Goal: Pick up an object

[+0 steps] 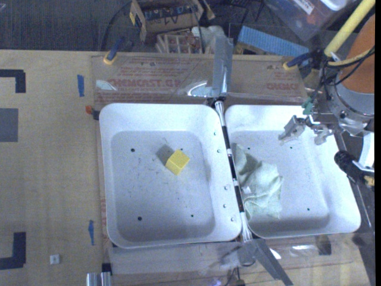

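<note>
- Left bin [119, 130]: white and shallow, with a small yellow block [177, 162] lying near its middle, tilted corner-on, a grey shadow just beside it on the upper left; a few dark specks on the floor around it.
- Divider between the bins: a narrow seam with a grey strip of tape [221, 64] running up from it onto the cardboard backing [155, 79].
- Right bin [339, 219]: a crumpled pale green cloth [259, 186] bunched against the left wall, touching the divider side.
- Gripper [305, 130]: hanging above the upper right part of the right bin, well apart from the cloth and far from the block; two fingers seemingly spread, nothing between them.
- Step in hand, as a judgement: approach only, no grasp made, no object lifted.
- Next move, as a judgement: travel left and down over a chosen object, likelier the nearer cloth; descent onto a raised fold, then closing; for the block, alignment with its flat faces needed.
</note>
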### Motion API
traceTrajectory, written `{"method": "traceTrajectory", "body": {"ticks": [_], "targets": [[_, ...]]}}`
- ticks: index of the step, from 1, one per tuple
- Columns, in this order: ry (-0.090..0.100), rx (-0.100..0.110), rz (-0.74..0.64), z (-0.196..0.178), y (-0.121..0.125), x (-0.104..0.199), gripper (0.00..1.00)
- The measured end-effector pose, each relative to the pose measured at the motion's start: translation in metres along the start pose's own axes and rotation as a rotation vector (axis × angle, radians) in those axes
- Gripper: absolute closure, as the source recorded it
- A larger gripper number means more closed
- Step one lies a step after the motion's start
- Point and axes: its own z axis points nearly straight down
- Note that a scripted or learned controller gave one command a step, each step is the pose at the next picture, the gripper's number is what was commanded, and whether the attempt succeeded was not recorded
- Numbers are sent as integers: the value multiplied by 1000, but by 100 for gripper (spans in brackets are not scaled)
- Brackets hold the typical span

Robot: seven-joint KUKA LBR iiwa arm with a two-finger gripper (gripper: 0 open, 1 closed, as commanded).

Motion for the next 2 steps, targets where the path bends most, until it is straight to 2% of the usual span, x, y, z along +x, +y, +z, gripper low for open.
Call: {"method": "traceTrajectory", "body": {"ticks": [1, 2], "targets": [[0, 0, 112, 92, -60, 83, 0], [-1, -4, 119, 82, -59, 80, 100]]}}
